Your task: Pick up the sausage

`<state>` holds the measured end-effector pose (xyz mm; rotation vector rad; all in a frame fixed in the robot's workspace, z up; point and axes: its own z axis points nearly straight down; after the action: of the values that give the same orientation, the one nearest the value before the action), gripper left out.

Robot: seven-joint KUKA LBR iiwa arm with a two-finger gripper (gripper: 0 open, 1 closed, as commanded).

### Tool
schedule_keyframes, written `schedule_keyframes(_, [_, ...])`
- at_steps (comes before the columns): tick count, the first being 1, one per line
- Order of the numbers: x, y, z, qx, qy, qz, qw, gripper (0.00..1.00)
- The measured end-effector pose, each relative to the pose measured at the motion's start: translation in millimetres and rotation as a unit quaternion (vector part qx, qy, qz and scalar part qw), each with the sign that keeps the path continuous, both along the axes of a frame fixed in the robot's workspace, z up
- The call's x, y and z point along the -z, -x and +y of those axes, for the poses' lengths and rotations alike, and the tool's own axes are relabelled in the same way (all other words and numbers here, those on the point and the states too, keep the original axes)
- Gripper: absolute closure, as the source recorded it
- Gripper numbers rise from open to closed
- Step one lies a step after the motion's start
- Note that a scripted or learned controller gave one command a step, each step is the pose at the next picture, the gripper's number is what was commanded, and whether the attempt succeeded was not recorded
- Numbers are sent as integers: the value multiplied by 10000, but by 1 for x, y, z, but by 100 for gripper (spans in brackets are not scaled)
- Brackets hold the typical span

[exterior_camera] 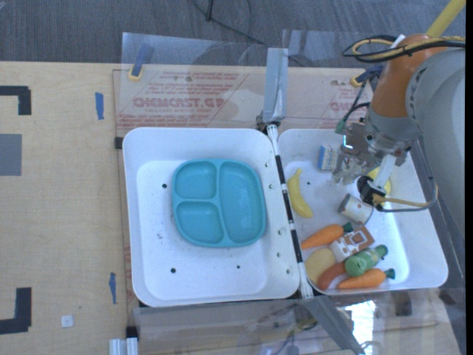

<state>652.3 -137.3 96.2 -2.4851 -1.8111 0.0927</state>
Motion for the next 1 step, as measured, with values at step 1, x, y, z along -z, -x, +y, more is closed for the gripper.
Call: schedule_keyframes(1, [9,-14,-60,862,52,-315,9958,100])
